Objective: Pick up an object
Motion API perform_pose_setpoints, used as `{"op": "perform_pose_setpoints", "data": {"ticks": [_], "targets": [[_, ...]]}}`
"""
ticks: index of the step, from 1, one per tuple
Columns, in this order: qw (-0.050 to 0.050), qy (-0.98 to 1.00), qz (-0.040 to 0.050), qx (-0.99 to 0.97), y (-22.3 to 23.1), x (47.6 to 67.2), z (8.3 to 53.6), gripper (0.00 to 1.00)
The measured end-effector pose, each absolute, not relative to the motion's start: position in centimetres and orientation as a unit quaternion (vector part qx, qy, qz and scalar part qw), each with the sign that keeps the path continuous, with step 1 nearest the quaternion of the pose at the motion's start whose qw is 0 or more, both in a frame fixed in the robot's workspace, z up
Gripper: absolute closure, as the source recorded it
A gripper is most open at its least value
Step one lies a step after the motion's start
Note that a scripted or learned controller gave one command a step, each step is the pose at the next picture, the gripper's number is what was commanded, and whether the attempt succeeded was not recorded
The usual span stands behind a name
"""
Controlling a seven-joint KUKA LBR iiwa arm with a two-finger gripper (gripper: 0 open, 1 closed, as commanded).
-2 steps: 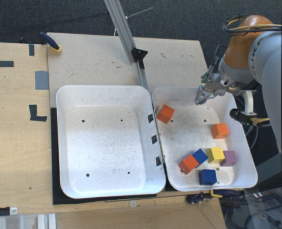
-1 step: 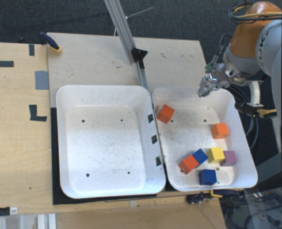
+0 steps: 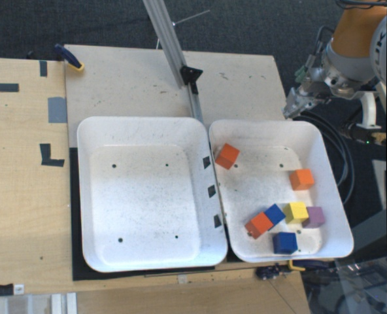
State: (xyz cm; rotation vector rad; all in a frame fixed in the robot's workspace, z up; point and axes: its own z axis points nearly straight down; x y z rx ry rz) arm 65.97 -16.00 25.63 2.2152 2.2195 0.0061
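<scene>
1. So the arm (image 3: pixel 358 38) was hanging out at the far right, with its jaws (image 3: pixel 297 104) just past the far right corner of the right bin (image 3: pixel 329 156), above the rim area and not down among the blocks. Honestly couldn't tell if the jaws were released or clenched, too small and dark from this angle, and nothing was visibly between them.
2. All the blocks sat in the right bin. One orange cube (image 3: pixel 227 156) sat on its own near the far left side, close to the divide between the bins.
3. Another orange cube (image 3: pixel 302 179) was over by the right wall.
4. Near side had a cluster: a red-orange block (image 3: pixel 259 224) touching a blue block (image 3: pixel 274 214), then a yellow block (image 3: pixel 297 211) and a purple block (image 3: pixel 314 216) side by side, and a second blue cube (image 3: pixel 285 242) nearest the front rim.
5. The left bin (image 3: pixel 141 129) sat right beside it on the desk (image 3: pixel 115 77).
</scene>
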Motion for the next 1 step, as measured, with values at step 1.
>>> {"op": "perform_pose_setpoints", "data": {"ticks": [1], "targets": [[0.001, 0.708, 0.0006, 0.707, -15.95, 66.03, 27.63, 1.00]]}}
